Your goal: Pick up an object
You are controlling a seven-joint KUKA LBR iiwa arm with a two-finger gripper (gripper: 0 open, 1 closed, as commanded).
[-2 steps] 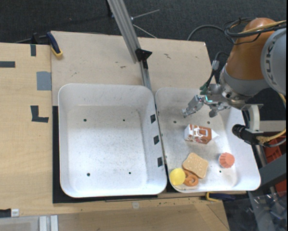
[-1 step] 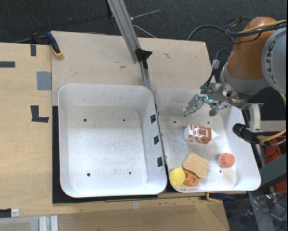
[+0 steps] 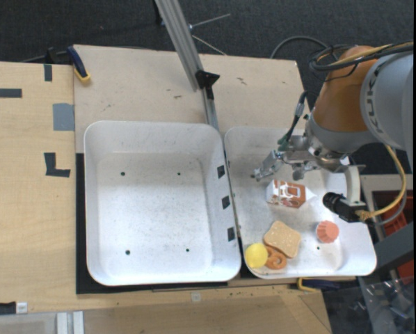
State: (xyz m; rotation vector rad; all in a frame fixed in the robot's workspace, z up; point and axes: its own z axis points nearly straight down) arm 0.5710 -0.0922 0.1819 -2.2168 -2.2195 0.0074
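Observation:
My gripper (image 3: 277, 174) hangs over the upper middle of the right bin (image 3: 361, 259), below the grey and orange arm. Its fingers stand open with nothing between them. Just below it lies a white and red packet (image 3: 286, 194), close under the fingertips but not held. Further toward the front of the bin rest a slice of toast (image 3: 282, 239), a yellow lemon (image 3: 256, 256), an orange pretzel-shaped piece (image 3: 276, 261) and a pink round piece (image 3: 327, 232).
The left bin (image 3: 97, 186) sits beside the right one, sharing a raised middle rim. A slanted metal bar (image 3: 184, 37) runs from the top down to the bins' junction. A black cable loops by the arm at right.

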